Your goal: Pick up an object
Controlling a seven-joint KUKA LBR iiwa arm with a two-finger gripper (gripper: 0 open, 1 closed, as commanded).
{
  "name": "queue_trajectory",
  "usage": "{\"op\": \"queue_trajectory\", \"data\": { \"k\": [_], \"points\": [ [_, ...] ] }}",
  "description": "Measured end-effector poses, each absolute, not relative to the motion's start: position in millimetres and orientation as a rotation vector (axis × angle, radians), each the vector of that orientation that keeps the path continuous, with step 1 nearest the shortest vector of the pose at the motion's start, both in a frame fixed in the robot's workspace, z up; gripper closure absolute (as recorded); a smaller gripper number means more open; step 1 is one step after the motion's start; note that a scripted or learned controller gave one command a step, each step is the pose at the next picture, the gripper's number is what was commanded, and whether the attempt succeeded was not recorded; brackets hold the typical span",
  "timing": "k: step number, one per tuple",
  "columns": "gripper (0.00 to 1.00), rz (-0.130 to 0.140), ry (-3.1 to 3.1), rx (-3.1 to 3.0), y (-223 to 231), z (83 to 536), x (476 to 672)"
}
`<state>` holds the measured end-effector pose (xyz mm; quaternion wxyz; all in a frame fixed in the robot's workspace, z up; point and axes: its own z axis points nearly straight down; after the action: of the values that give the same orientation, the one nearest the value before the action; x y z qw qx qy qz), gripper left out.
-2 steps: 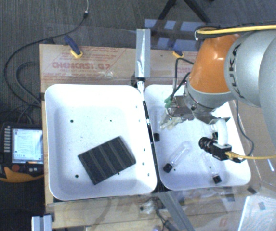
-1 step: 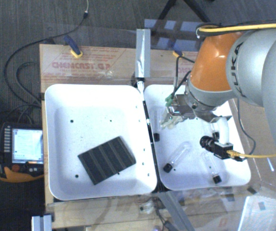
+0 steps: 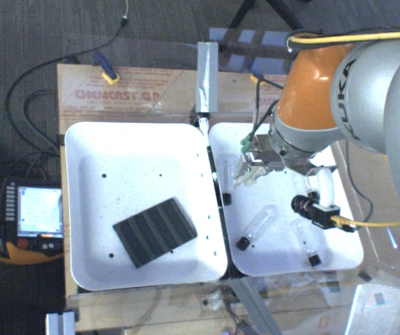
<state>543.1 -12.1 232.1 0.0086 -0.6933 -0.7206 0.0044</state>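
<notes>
A black ribbed slab [image 3: 156, 231] lies flat in the left bin [image 3: 88, 152], towards its front. In the right bin [image 3: 350, 253] lie a clear vial with a black cap [image 3: 257, 227] and a second clear vial [image 3: 306, 241] nearer the front right. A small black piece [image 3: 226, 199] sits by the bin's left wall. My gripper [image 3: 250, 173] hangs over the rear left of the right bin, behind the first vial and apart from it. Nothing shows in its grasp.
The grey and orange arm [image 3: 325, 89] covers the rear right of the right bin. A black fitting with a yellow cable [image 3: 315, 211] hangs beside a white piece [image 3: 323, 183]. A dividing wall [image 3: 213, 187] separates the bins. A handheld pendant [image 3: 28, 218] sits left of the bench.
</notes>
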Motion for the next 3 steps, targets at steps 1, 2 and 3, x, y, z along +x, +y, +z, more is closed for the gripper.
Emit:
{"op": "queue_trajectory", "data": {
  "k": [1,2,3],
  "points": [
    [1.0,0.016,-2.25,-2.162,-11.0,239.9,542.9],
    [1.0,0.017,-2.249,-2.157,-9.8,247.7,542.7],
    [1.0,0.018,-2.248,-2.151,-8.4,255.5,542.6]
  ]
}}
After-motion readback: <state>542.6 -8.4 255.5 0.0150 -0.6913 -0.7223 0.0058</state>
